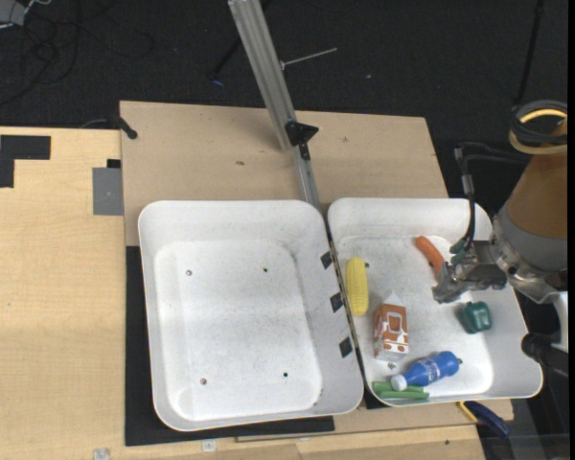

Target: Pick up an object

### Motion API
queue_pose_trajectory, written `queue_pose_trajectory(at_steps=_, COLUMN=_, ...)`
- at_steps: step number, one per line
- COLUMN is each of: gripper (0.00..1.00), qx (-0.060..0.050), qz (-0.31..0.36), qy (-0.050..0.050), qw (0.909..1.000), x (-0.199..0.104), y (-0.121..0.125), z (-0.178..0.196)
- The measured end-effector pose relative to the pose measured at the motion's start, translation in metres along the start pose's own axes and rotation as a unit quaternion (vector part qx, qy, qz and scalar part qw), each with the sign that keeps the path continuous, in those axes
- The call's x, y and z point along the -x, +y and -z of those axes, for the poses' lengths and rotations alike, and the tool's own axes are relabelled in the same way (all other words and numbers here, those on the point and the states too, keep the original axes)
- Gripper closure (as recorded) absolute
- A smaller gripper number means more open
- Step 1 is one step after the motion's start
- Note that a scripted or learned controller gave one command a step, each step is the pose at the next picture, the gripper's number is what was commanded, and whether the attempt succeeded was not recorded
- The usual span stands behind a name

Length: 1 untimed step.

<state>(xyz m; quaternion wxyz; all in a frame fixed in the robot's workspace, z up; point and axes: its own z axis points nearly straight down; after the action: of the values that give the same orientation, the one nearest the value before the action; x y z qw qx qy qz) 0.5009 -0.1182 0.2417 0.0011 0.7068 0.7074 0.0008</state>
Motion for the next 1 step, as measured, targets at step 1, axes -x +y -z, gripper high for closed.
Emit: queue_pose_trajectory(at_steps=1, gripper=1.0, qx=-0.002, qz=0.0, qy=0.0, qw=1.0, x=0.001, y=0.0001, z=0.0141)
